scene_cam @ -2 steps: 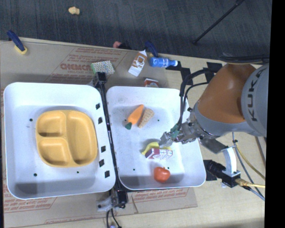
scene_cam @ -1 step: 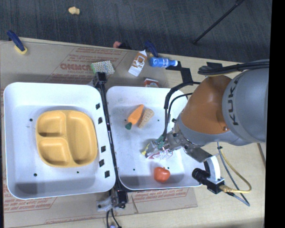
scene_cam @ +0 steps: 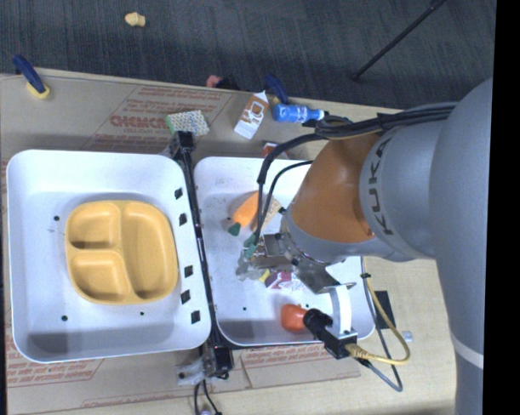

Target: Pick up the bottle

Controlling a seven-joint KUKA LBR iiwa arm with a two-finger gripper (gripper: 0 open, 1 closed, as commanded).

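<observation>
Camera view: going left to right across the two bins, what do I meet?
Left bin → yellow divided plate → black divider strip between the bins → right bin → orange bottle with green cap → hand → grey arm with its orange band.

bins [scene_cam: 20, 237]: 2 | yellow tray [scene_cam: 122, 250]: 1 | bottle [scene_cam: 244, 210]: perhaps 1

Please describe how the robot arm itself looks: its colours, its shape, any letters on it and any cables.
The arm is thick and rounded, with a smooth grey shell and a wide orange band above the wrist. Dark letters reading KUKA run along the grey part. Black cables loop over the band. The gripper is a cluster of small metal parts.
</observation>
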